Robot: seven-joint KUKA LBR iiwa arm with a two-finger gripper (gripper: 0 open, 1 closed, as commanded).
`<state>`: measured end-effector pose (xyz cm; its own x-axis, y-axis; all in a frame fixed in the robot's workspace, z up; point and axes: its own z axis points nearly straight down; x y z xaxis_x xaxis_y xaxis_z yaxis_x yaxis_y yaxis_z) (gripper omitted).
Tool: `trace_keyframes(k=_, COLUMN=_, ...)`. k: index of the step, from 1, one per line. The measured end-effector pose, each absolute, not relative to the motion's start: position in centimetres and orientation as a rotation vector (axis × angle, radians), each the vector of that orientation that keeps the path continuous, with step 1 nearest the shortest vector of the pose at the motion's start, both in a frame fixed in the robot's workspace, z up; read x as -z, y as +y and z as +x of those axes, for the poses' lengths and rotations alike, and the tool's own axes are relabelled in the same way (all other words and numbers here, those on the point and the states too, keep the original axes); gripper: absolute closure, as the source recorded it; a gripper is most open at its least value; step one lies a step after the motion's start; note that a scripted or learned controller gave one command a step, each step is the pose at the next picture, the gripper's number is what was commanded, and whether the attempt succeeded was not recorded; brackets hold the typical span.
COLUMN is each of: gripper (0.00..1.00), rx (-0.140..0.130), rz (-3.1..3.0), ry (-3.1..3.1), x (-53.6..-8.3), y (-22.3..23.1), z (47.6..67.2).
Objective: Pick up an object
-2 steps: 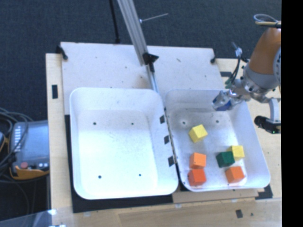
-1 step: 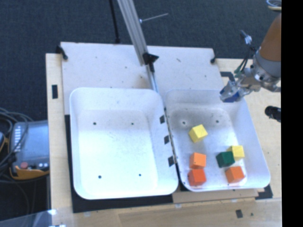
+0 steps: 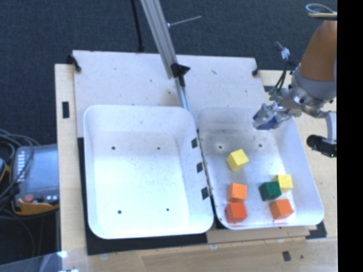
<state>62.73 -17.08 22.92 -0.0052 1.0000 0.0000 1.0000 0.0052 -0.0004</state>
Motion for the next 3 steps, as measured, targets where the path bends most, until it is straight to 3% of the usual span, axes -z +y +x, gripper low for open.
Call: trace_keyframes(k=3, gripper=1.00, rx=0.000, rz=-2.214, ry=-2.225, x=-23.2, y=-3.2, z=59.7)
